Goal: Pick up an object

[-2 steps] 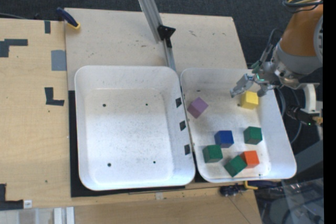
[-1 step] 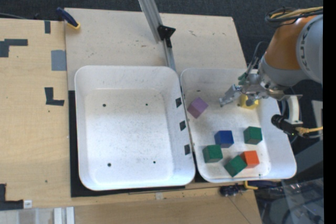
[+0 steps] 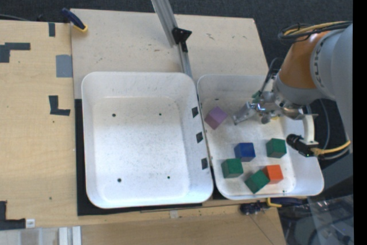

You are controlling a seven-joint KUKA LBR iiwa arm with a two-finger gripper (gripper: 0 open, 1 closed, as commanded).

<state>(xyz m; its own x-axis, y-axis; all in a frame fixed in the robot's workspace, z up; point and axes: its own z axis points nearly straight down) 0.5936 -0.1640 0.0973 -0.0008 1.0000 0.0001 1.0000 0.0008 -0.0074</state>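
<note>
Nearest you, at the table's front edge, the right bin (image 3: 312,181) holds five of its six blocks. Your orange block (image 3: 274,172) and one green block (image 3: 257,181) sit touching near the bin's front right corner. A second green block (image 3: 232,167) lies to their left, close to the bin's left wall. Just behind them you have the blue block (image 3: 245,150) mid-bin, and a third green block (image 3: 276,147) toward the right wall, apart from the blue one.

Further back, the purple block (image 3: 215,117) sits alone near the left wall, tilted against the bin's lines.

Your hand (image 3: 243,116) hangs over the middle of the right bin, pointing left toward the purple block with a gap between them. You cannot tell how far it is open; nothing shows in its grip.

The left bin (image 3: 92,94) sits beside it, walls touching. At the table's far left corner lies a blue-and-yellow clamp (image 3: 74,19). A grey pole (image 3: 160,0) crosses the far edge.
</note>
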